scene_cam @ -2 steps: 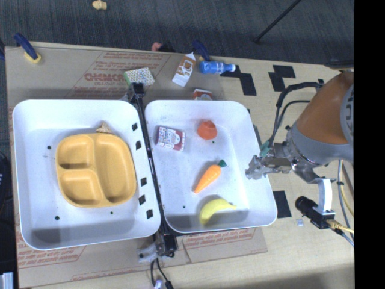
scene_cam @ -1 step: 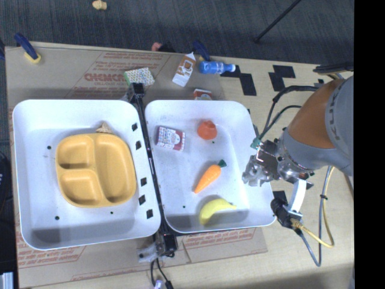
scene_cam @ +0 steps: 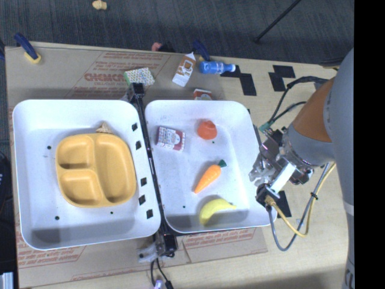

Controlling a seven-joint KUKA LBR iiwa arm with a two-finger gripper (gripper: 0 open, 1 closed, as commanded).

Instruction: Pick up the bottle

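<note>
1. Lying on its side on the counter (scene_cam: 313, 245) beyond the far rim of the right bin (scene_cam: 243, 110): a blue bottle (scene_cam: 215, 67), just beside a small carton (scene_cam: 184, 70), outside both bins.
2. Hanging past the right edge of the right bin, over the counter: the jaws (scene_cam: 269, 182), at the end of the grey arm (scene_cam: 337, 119) with its orange band (scene_cam: 316, 116), well apart from the bottle.
3. Cannot tell how far apart the jaws are standing; the end of the tool is a tangle of dark parts and wires, with nothing plainly held.
4. Trailing from the wrist across the counter: a yellow cable (scene_cam: 298, 221).
5. Resting in the right bin: a small red and white packet (scene_cam: 170, 138) toward the left wall, a round orange-red fruit (scene_cam: 207, 130) near the far side, a carrot (scene_cam: 208, 177) in the middle with its green tip pointing to the far right, and a banana (scene_cam: 214, 209) against the near wall.
6. Sitting in the left bin (scene_cam: 27, 119): a yellow divided plate (scene_cam: 95, 170) with three sections, roughly in the middle.
7. Lying on the counter beyond the left bin: a small green patterned packet (scene_cam: 139, 75).
8. Clamped at the far left corner of the counter: a blue and yellow clip (scene_cam: 27, 48).
9. Lying on the dark floor (scene_cam: 180, 11) beyond the counter: a small yellow scrap (scene_cam: 99, 5).
</note>
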